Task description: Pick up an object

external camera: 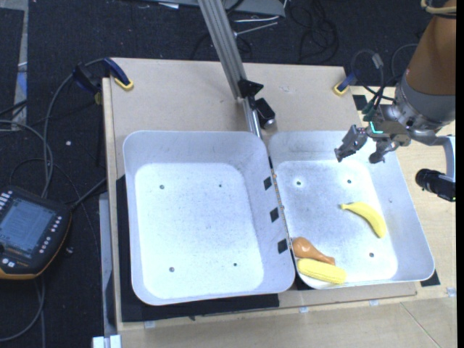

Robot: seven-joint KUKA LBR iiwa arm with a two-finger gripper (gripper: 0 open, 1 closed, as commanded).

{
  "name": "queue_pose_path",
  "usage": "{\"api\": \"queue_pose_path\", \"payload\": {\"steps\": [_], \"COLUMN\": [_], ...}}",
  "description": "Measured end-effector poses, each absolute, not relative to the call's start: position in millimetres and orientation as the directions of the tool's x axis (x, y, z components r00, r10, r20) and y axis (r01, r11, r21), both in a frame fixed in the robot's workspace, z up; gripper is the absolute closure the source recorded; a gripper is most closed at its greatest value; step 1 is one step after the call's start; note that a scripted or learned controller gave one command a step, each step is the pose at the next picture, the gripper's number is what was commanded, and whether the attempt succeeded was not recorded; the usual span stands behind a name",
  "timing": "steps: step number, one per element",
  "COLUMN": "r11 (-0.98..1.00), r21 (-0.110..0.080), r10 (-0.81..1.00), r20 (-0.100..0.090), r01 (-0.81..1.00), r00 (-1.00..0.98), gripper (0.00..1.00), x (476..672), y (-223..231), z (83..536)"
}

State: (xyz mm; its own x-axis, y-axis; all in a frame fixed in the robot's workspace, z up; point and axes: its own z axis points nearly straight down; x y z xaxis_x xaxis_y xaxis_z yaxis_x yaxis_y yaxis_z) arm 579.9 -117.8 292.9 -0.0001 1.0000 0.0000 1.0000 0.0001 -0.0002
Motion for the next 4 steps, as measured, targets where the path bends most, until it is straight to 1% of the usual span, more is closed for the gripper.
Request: {"api": "queue_pose_path", "payload": {"steps": [1,2,3,4], "r11": [0.0,0.0,0.0,0.0], "r21": [0.0,-0.003,-0.003,-0.005], "r10": [1.0,1.0,1.0,1.0], "r20": [0.0,0.0,0.0,0.001], "r01": [1.0,1.0,1.0,1.0], "r00": [0.0,0.0,0.0,0.0], "gripper": [0.0,0.0,0.0,0.0], "x": [579.9,575.1,575.9,575.1], "y": [-118,-117,-124,-125], "z": [293,250,206,143]}}
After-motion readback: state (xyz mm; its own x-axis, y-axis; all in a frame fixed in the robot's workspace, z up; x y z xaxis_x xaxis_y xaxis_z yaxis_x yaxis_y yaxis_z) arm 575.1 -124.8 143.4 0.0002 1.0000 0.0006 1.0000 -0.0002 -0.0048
